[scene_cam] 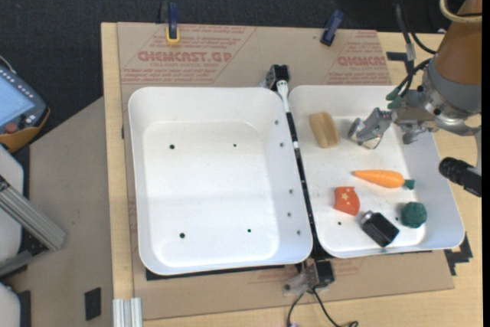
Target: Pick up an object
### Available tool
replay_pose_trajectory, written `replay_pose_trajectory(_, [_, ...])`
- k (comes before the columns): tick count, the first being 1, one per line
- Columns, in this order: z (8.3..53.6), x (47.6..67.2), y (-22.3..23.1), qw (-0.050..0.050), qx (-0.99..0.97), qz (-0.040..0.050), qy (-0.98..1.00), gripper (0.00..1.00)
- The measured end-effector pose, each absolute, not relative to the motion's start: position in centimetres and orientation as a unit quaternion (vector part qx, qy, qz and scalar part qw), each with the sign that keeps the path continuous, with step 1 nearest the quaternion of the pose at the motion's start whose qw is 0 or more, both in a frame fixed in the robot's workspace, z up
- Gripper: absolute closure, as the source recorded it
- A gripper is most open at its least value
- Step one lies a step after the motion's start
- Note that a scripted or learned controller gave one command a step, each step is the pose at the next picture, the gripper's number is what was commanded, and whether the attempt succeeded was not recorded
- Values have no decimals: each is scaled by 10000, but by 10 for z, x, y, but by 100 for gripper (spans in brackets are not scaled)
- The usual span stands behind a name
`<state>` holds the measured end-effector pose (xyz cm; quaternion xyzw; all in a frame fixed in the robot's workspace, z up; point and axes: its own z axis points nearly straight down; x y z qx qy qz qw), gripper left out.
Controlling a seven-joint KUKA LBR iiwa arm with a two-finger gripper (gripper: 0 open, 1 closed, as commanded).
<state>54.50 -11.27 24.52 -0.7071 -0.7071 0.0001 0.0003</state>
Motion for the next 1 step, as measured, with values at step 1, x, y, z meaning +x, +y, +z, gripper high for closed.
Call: replay_pose_trajectory(1, [162,474,-99,67,-7078,36,-7063,0])
